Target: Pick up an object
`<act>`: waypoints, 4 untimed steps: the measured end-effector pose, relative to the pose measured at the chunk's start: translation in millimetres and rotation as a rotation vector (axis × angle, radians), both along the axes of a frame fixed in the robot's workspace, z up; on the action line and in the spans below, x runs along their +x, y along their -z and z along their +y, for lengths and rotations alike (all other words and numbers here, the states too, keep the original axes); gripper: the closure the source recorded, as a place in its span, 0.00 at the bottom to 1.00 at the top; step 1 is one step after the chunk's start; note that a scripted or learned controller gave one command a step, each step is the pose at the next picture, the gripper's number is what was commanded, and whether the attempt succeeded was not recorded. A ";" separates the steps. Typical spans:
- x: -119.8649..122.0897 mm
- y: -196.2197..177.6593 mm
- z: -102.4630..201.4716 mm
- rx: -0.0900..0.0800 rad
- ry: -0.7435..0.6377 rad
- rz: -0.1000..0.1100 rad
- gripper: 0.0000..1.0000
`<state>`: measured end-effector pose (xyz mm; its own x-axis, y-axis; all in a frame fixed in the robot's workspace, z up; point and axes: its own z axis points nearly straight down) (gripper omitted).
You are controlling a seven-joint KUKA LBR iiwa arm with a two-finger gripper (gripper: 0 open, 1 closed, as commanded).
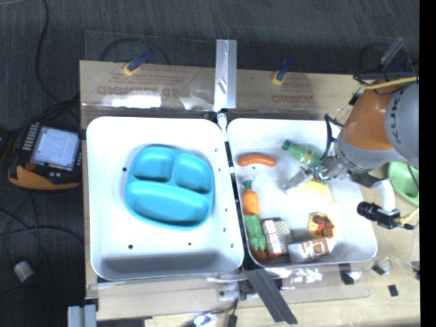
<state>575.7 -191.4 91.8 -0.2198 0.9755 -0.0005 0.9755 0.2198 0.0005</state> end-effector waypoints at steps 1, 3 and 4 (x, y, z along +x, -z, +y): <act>1.1 -9.8 1.7 0.003 -0.001 -0.003 1.00; -27.6 -1.0 -6.5 0.000 -0.103 0.000 0.00; 52.5 -80.7 -22.4 -0.003 0.061 0.001 0.00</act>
